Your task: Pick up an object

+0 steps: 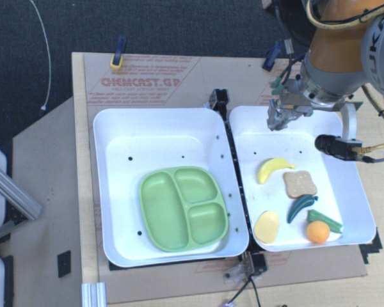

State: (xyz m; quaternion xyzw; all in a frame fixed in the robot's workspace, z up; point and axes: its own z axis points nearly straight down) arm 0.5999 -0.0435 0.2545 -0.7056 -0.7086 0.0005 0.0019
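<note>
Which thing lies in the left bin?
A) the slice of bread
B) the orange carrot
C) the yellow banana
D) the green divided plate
D: the green divided plate lies in the left bin, while the banana, the bread and the carrot lie in the right bin.

Dark carpet [173, 15] beneath cardboard-topped bench [83, 139]

On the cardboard sheet [155, 75] covering the worktop, you could read red print above the left bin: a large word that looked like "CHEMCAST", followed by letters too blurred to make out. The smaller red lines around it were illegible.
</note>
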